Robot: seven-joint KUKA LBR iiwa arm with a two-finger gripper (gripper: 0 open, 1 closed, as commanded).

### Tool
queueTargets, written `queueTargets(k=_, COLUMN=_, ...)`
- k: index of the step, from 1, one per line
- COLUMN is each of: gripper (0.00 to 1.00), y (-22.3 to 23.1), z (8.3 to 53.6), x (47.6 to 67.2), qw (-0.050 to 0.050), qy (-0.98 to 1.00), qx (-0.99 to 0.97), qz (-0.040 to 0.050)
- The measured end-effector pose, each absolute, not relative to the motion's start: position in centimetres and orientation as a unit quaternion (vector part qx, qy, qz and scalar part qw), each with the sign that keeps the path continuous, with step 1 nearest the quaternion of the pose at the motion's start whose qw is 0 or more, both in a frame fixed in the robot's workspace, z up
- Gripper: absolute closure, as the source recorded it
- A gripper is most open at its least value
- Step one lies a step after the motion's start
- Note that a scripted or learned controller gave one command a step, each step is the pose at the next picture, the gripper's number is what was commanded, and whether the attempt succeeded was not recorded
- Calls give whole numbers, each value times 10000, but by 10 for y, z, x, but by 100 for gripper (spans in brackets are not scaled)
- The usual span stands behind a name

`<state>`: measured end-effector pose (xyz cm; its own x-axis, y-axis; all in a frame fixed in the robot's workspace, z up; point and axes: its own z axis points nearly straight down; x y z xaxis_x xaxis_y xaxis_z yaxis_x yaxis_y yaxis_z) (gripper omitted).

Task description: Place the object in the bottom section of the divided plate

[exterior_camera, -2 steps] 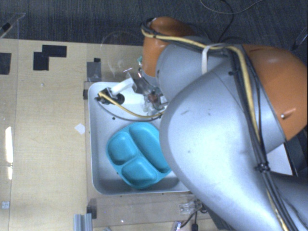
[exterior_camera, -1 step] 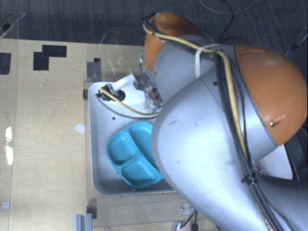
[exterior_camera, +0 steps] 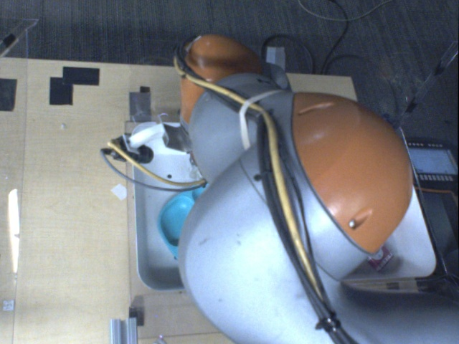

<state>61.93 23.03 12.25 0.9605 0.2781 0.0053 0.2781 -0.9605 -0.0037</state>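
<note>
— Where is the task's thing seen?
— A turquoise rounded piece (exterior_camera: 176, 219) is seen in the white bin (exterior_camera: 147, 264), left of the frame's middle. Its right side is covered by the grey arm (exterior_camera: 237, 264). Whether it is the divided plate or the object cannot be told.
— And the gripper (exterior_camera: 174, 143)?
— It is placed over the bin's upper end, just above the turquoise piece in the frame. How far it is open, and whether anything is held, cannot be told.
— What is found around?
— A small white scrap (exterior_camera: 118, 190) is seen on the wooden bench (exterior_camera: 64, 228), just left of the bin. Black angular marks (exterior_camera: 74, 82) are seen at upper left.
</note>
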Motion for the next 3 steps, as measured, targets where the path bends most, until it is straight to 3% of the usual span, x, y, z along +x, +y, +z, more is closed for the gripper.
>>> queueTargets(k=1, gripper=100, y=197, z=95, x=592, qw=22, qy=-1378, qx=-9904, qz=-106)
queueTargets(k=2, gripper=100, y=236, z=93, x=571, qw=34, qy=-1010, qx=-9948, qz=-86)
queueTargets(k=3, gripper=100, y=235, z=90, x=606, qw=16, qy=-1011, qx=-9948, qz=-76)
